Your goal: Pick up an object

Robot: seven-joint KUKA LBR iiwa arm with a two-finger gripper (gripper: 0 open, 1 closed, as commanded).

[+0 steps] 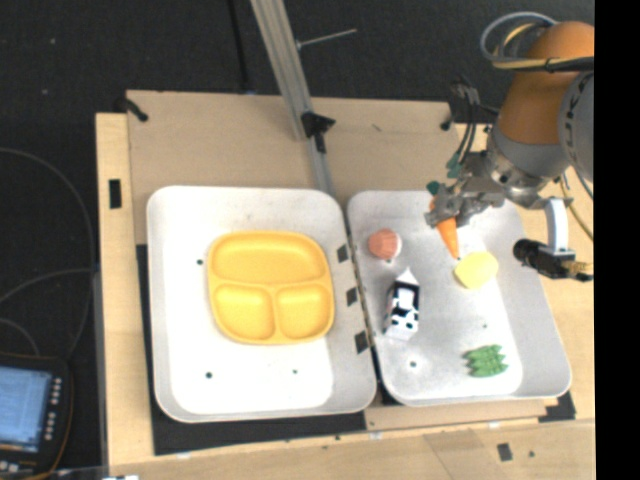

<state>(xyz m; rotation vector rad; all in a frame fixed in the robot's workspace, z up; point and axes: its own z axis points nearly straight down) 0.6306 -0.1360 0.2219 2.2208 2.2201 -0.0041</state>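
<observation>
Wooden bench (240, 143) on dark floor, 2 white bins, yellow tray (270, 285) in left bin (175, 308), gripper (447, 211) closed on carrot (449, 236) over right bin (530, 338).

A yellow tray (270, 285) with three compartments lies in the left bin (180, 298). In the right bin (520, 338) are a pink ball (384, 244), a black-and-white carton (403, 309) near the bin's left wall, a yellow block (476, 269) and a green piece (486, 361) toward the front. A metal pole (283, 53) slants over the bench (230, 133), and a screen (28, 406) sits at the lower left.
</observation>
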